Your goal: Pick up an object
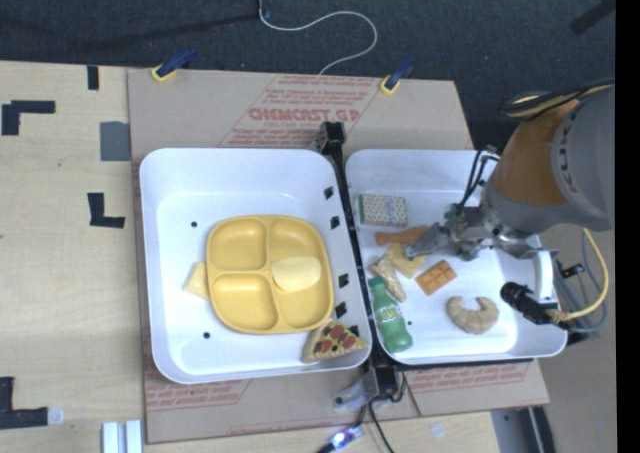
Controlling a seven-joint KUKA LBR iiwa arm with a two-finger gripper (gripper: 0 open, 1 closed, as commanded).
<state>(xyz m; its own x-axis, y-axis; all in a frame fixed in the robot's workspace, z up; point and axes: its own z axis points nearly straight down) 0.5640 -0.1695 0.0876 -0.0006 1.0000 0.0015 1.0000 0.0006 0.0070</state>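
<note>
My gripper [437, 238] reaches in from the right and hangs low over the middle of the right bin [440, 169]. Its tip is just above an orange stick [398, 236] and a pale yellow wedge [407, 261]. Right below it lies an orange cracker [435, 277]. A tan croissant [472, 313] sits near the bin's front, and a green bottle [389, 314] lies along the left wall. A small patterned box [384, 209] rests further back. A beige bread piece [387, 280] lies next to the bottle's cap. I see nothing lifted off the bin floor.
The left bin [170, 241] holds a yellow divided plate [250, 271] with a pale round piece [296, 273] in one compartment. A pizza slice [334, 342] lies at its front right corner and a yellow wedge [194, 280] left of the plate. The arm's grey body [560, 176] overhangs the right bin's right wall.
</note>
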